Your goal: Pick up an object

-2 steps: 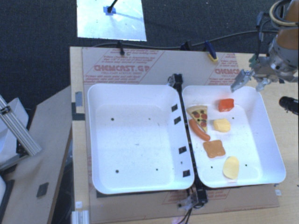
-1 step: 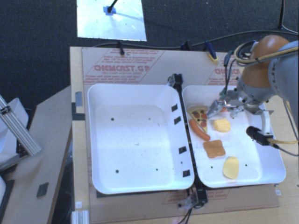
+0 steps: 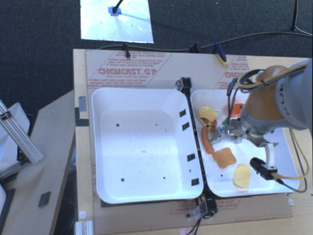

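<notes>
brown printed board point(image 3: 127, 67) on the bench, under both bins. left bin point(image 3: 142, 146) white and shallow, touching right bin point(image 3: 283, 168) along the middle seam. grey arm point(image 3: 296, 94) in from the right, bent low over the right bin, orange band point(image 3: 266, 99) above the wrist, wrist turned toward the seam. gripper point(image 3: 218, 133) down inside the right bin, tip pointing left, just beside the red sausage-shaped piece point(image 3: 207, 141) and just below the crumpled yellow piece point(image 3: 208, 113); can't tell how wide the grip stands, or whether touching either piece. all pickable things in the right bin: orange flat piece point(image 3: 224, 157) just right of the red one's lower end, pale yellow oval point(image 3: 241, 176) near the front wall, small orange-red bit point(image 3: 237, 109) behind the wrist, partly hidden.
</notes>
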Available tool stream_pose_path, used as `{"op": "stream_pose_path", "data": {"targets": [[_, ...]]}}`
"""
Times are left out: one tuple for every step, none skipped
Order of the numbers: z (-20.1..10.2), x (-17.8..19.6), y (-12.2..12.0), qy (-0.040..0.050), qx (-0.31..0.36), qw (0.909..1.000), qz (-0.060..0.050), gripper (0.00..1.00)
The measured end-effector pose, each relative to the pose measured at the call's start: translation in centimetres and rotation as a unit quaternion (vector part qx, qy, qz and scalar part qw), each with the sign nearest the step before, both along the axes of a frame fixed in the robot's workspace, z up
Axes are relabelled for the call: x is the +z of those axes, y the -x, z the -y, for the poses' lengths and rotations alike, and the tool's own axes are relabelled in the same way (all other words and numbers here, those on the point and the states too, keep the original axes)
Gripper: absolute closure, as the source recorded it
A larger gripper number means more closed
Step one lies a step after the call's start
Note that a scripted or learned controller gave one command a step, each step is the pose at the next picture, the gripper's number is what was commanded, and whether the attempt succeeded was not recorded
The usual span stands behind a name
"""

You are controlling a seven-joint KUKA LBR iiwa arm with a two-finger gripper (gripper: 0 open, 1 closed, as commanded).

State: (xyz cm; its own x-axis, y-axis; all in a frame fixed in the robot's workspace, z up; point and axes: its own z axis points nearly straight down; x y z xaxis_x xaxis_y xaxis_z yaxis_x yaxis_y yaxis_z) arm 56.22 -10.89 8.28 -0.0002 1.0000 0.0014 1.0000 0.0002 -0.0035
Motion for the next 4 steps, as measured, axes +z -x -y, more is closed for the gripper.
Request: {"op": "stream_pose_path", "data": {"targets": [[-1.8, 0.3, -4.1, 0.0009, 0.004, 1.0, 0.005, 0.0], [-1.6, 1.3, -3.9, 0.0008, 0.002, 1.0, 0.004, 1.0], [-5.2, 15.4, -7.3, 0.001, 0.005, 0.9999, 0.012, 1.0], [2.5, 13.5, -1.6, 0.0007, -0.003, 1.0, 0.001, 1.0]]}}
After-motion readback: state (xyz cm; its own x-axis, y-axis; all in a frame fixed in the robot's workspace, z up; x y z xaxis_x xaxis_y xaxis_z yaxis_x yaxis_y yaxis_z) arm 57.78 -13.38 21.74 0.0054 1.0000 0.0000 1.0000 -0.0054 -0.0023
